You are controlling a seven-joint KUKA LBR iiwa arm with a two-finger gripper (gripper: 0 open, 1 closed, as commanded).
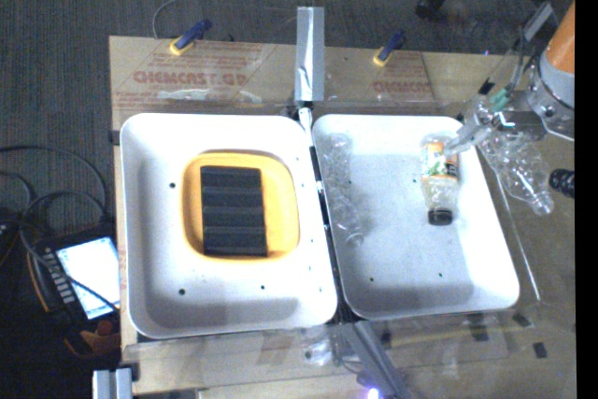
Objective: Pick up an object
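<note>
Arm (561, 75): orange band above grey metallic wrist; green-tipped fitting beside it; pale, translucent-looking gripper (481, 128) hardware below.

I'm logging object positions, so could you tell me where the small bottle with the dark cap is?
The small bottle lies in the right bin, toward its upper right, cap pointing down-view, just left of the gripper.

A blue-handled clamp (390, 47) sits just up and to the view's left of the gripper (470, 137), with a second clamp (190, 35) much farther left. A lit tablet (79, 271) lies on the carpet, well apart from the gripper, down-left.
</note>
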